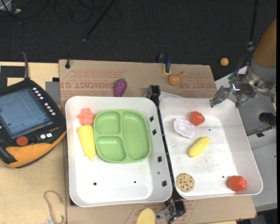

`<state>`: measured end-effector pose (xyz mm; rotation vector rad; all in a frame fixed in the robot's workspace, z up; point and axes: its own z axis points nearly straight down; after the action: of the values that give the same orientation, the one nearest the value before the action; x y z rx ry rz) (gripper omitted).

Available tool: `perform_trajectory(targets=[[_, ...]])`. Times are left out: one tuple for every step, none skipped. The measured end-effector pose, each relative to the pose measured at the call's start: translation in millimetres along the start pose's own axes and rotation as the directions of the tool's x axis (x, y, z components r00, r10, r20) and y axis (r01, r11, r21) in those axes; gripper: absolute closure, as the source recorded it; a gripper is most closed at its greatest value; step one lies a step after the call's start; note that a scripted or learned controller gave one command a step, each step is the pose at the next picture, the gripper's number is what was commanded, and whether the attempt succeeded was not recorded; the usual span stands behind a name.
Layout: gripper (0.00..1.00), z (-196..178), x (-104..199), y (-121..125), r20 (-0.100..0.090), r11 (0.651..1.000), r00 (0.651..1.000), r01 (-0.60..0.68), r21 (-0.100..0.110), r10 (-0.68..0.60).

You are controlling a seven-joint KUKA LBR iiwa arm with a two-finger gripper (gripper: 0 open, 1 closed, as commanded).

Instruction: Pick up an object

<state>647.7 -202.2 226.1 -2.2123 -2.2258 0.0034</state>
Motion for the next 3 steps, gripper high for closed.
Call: perform_trajectory(targets=[[0.00,64,8,0,-0.001,1.000,1.000,0.002,0.002,-0.002],[0.00,113,16,-5,-0.002,1.000,1.000,-0.005,0.001,0.005],[0.00,140,19,-5,0.000,1.000,1.000,0.000,-0.001,0.000]])
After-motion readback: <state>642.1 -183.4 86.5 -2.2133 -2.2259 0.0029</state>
